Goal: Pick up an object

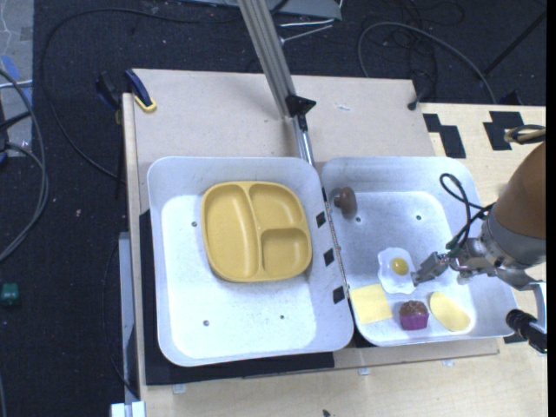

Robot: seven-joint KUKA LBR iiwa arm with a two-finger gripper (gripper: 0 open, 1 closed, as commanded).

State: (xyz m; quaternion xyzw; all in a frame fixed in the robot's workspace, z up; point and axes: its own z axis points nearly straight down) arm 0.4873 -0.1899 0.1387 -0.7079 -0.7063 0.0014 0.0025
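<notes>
Fried egg toy (397, 266) sits in right bin (382, 174), just left of gripper (427, 270). Can't tell if gripper open or shut. Risk: egg flat, might slip; purple toy (413, 314) & yellow square (371, 303) crowd close, could get bumped.

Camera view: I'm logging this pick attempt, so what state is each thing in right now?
Gripper: low in the right bin, beside the fried egg, holding nothing visible.
Fried egg: lying flat, yolk up.
Cheese slice: flat on the bin floor.
Purple cupcake: upright, untouched.
Yellow piece: lying on the floor.
Brown piece: resting by the left wall.
Yellow tray: upright in the left bin.
</notes>
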